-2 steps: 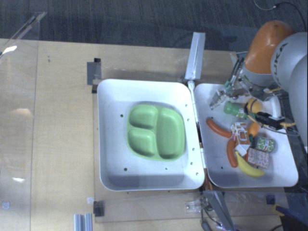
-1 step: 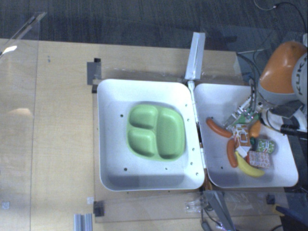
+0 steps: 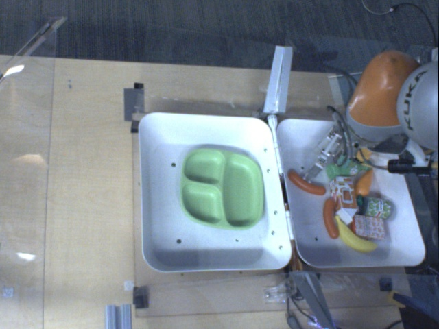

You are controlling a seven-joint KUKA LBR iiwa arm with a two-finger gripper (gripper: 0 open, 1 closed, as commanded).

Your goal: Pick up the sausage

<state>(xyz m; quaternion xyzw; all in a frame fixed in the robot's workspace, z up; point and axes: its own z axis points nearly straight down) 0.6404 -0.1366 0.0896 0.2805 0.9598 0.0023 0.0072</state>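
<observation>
Wooden surface (image 3: 75,204) with dark carpet behind it, and we've got two white bins sitting side by side on top. Left bin (image 3: 164,136) holds a green divided plate (image 3: 223,187), three compartments, sitting roughly in the middle. Right bin (image 3: 405,242) is where all the clutter is.

So the sausage (image 3: 306,183) lies in the right bin near its left wall, long axis running mostly left to right with a slight tilt, left end a bit higher in the view, right end pointing down toward the pile. We also see a second reddish sausage (image 3: 330,218) just below it, this one standing nearly vertical in the view, next to a banana (image 3: 357,237). A carrot (image 3: 364,181) and some small printed packets (image 3: 372,218) sit close by.

The pincer (image 3: 321,164) hangs right above the sausage's right end, arm coming in from the right. We honestly can't tell if it's released or clenched, too small and cluttered there. Nothing visibly sits between its tips.
</observation>
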